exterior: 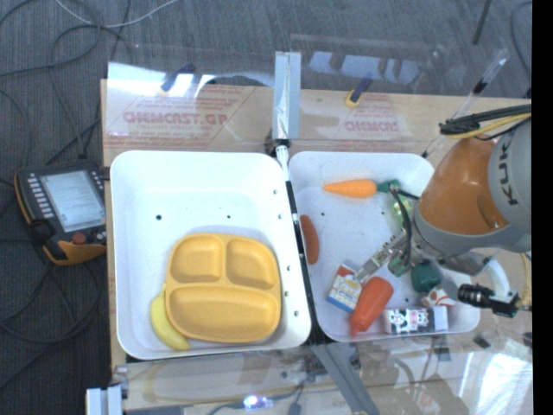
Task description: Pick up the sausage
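The sausage (309,238), a short reddish-brown link, lies lengthwise along the left wall of the right bin (406,164), just beside the divider between the bins. My gripper (375,264) hangs low over the middle of the right bin, to the right of the sausage and slightly nearer the front, about a hand's width away. It points down and left toward a small red and white carton (344,288). Nothing of the sausage is at the gripper. The arm's orange band (458,193) rises behind it on the right.
The right bin also holds a carrot (350,188) at the back, an orange-red vegetable (371,304), a cow-patterned carton (415,320) and a green item (425,277) at the front right. In the left bin (138,188) sit a yellow divided plate (225,288) and a banana (166,325).
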Controlling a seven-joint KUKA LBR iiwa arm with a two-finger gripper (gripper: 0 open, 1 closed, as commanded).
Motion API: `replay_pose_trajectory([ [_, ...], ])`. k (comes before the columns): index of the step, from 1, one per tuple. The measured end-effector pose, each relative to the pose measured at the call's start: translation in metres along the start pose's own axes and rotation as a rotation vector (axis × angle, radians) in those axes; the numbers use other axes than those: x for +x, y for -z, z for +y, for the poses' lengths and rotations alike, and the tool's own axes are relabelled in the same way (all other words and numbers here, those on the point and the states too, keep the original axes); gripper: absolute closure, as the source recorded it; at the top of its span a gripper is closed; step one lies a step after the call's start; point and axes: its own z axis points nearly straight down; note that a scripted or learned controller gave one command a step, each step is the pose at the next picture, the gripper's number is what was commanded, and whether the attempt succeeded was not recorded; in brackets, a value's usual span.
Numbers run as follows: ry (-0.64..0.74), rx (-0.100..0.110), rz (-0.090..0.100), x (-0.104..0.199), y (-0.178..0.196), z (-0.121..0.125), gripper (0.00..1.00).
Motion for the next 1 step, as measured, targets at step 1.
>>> replay_pose_trajectory([
  [1,0.142,0.01,0.009,-0.0126,-0.0181,0.0692,1.0],
])
